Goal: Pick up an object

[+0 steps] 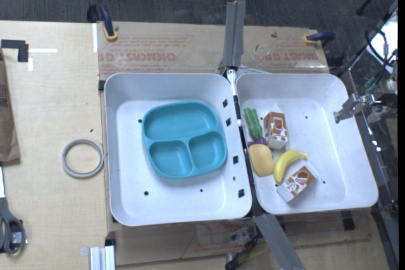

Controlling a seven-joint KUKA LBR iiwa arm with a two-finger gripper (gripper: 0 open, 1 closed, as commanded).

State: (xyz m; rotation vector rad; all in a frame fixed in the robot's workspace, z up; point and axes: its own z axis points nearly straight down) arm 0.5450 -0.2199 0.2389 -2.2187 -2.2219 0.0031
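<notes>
The right bin (329, 136) holds several small items along its left side. A green vegetable (252, 121) lies by the divider, with a small orange-and-white carton (275, 128) just right of it. Below them rests a yellow lemon-like fruit (261, 159), touching a yellow banana (288, 163). A second orange-and-white carton (297, 182) lies tilted under the banana's tip, near the bin's front wall.
The left bin (120, 155) holds a blue three-compartment plate (185, 139). A grey tape ring (83, 157) and scissors (9, 231) lie on the bench at the left. Metal clamps and cables (364, 104) stand at the right bin's right rim.
</notes>
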